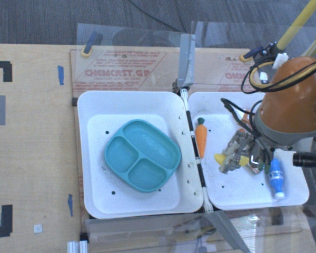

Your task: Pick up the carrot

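Note:
The carrot (201,136), orange with a green top, lies along the left wall of the right bin (226,196), pointing toward the near side. My gripper (235,154) hangs low over the middle of that bin, to the right of the carrot and apart from it. Its fingers are spread a little above a small yellow piece (221,158). Nothing is held between them.
A blue and white bottle (276,177) lies in the right bin near its right side. A teal divided plate (142,155) sits in the left bin (95,194). The arm's orange band (292,96) and its cables hang over the right bin's far right.

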Controlling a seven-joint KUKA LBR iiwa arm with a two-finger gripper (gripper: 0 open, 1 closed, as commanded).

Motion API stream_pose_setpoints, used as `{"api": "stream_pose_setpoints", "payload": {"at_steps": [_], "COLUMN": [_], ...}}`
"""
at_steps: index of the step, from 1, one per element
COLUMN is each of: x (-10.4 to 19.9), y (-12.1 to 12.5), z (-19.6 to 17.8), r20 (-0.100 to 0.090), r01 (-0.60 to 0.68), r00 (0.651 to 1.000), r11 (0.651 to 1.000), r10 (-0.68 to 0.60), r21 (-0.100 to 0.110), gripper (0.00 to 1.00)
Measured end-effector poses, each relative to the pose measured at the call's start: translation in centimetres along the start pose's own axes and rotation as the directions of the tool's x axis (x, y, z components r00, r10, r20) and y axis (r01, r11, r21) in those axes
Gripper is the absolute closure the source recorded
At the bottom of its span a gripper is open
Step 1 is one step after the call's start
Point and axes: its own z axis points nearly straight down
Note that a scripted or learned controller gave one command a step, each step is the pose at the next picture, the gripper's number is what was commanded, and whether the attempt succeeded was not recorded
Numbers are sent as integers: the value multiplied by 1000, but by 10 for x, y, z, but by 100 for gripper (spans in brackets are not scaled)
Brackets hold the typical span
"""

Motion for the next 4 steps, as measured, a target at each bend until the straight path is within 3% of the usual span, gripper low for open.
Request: {"api": "stream_pose_setpoints", "payload": {"at_steps": [1, 2, 3, 4], "x": [23, 13, 0, -85], "y": [58, 34, 57, 21], "z": [37, -10, 25, 17], "r20": [-7, 1, -5, 3], "r01": [140, 588, 631, 925], "r00": [990, 809, 776, 380], "r11": [990, 809, 776, 380], "r10": [-140, -588, -631, -925], "r21": [1, -2, -4, -1], "gripper": [100, 100, 100, 100]}}
